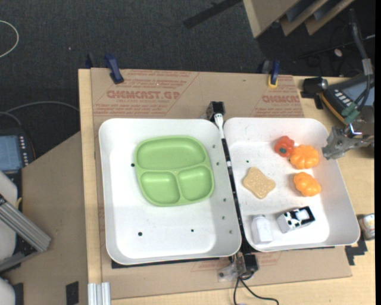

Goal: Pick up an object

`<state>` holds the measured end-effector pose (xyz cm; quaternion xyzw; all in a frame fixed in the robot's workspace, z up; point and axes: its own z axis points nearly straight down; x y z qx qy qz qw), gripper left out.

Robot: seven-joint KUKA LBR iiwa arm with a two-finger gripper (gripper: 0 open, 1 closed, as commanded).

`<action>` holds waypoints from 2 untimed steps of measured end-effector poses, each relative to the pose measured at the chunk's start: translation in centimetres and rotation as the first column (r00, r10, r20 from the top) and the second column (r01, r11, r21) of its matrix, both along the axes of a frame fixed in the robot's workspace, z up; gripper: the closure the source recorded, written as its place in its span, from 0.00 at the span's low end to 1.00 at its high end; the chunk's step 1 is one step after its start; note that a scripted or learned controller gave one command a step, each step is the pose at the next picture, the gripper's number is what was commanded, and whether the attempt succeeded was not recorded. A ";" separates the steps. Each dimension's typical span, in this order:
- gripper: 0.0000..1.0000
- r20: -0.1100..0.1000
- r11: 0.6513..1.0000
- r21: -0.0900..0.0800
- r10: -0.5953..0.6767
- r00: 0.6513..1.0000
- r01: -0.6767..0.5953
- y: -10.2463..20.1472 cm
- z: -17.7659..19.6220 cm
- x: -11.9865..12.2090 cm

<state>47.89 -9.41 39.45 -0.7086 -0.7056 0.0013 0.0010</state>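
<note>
At the frame's right edge the hand (337, 145) hovers beside the upper orange pumpkin (305, 156), seemingly lining up a grasp; whether it is open, I cannot tell.

Dark grey carpet (149, 36) is covering the floor around the worktop (178, 89), whose brown board top is bearing red printed lettering (143, 94) and is being held at its far edge by a blue clamp (113, 68) on the left and a yellow-and-blue clamp (274, 74) on the right. A thin pale cable (11, 37) is curling on the carpet at the upper left, and stacked cardboard (297, 15) is lying at the upper right. An aluminium rail (24, 229) is slanting in at the lower left beside a dark device with a blue screen (9, 152), under even, diffuse lighting.
</note>
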 end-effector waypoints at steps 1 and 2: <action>1.00 0.016 1.000 -0.008 -0.004 1.000 0.004 -8.8 8.8 0.0; 1.00 -0.005 1.000 0.001 0.000 1.000 0.000 -13.2 -0.5 -0.1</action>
